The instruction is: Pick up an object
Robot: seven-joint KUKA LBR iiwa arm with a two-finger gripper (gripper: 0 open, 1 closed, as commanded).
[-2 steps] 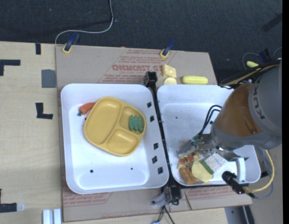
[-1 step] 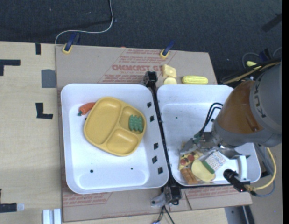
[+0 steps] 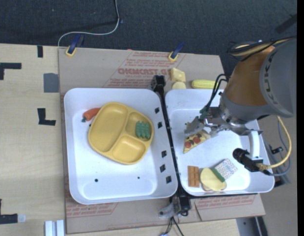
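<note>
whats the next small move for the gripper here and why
Probably a short drop straight down onto the pizza slice. The gripper sits just above that slice's upper end in the right bin, and nothing shows between its fingers. The slice lies flat and apart from the cracker and the other food near the bin's front edge, so it looks like the nearest thing to grasp.
</note>
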